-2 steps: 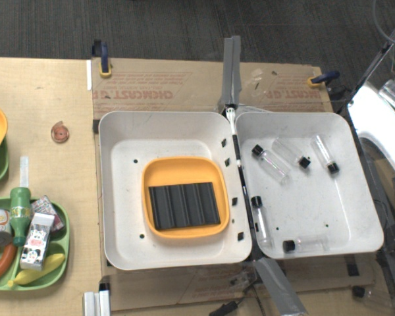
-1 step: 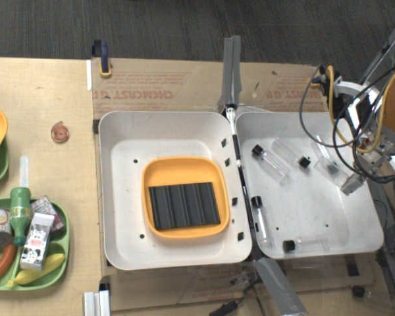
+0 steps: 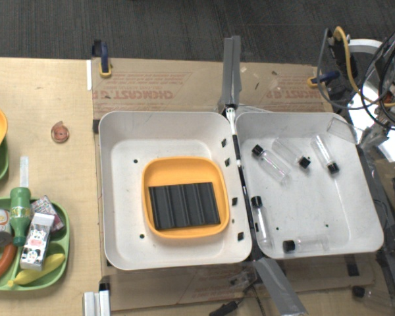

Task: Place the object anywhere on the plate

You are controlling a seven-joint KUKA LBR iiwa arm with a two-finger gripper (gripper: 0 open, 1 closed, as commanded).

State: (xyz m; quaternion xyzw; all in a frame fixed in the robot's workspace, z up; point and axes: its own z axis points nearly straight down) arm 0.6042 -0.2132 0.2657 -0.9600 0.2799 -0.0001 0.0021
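Camera view: left bin [image 3: 118, 176] holds orange plate [image 3: 184, 165], centred, dark ribbed slab [image 3: 184, 205] lying on it. Right bin [image 3: 355, 203] holds clear black-capped vials [image 3: 270, 163], scattered: three near back, one along left wall, one at front edge. All vials well apart from plate. Green tray [image 3: 56, 259] of toy food on bench at far left.
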